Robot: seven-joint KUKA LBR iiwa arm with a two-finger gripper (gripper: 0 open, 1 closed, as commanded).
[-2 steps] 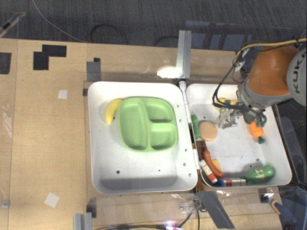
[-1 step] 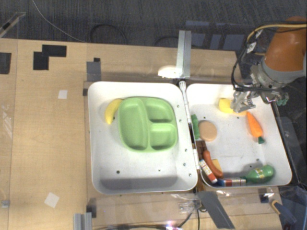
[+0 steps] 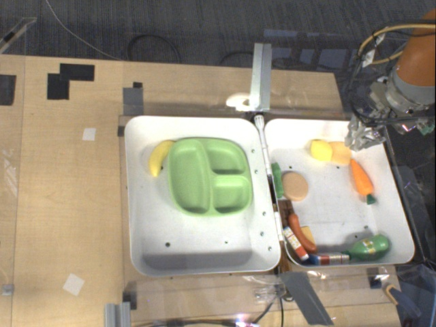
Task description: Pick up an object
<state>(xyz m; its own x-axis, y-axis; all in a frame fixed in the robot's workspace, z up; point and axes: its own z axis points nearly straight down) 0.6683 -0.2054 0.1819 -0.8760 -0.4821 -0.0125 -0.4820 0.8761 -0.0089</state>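
Grey metal claw (image 3: 361, 136), fingers' state unclear, is hovering at the right bin's (image 3: 402, 213) far edge, near the carrot (image 3: 361, 178).

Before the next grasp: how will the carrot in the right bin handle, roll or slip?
The carrot tapers from a thick orange end to a narrow green tip, so pushed, it would likely roll in an arc. It looks like smooth toy plastic, probably stiff, light and slippery. It lies apart from the gripper, near the right bin wall.
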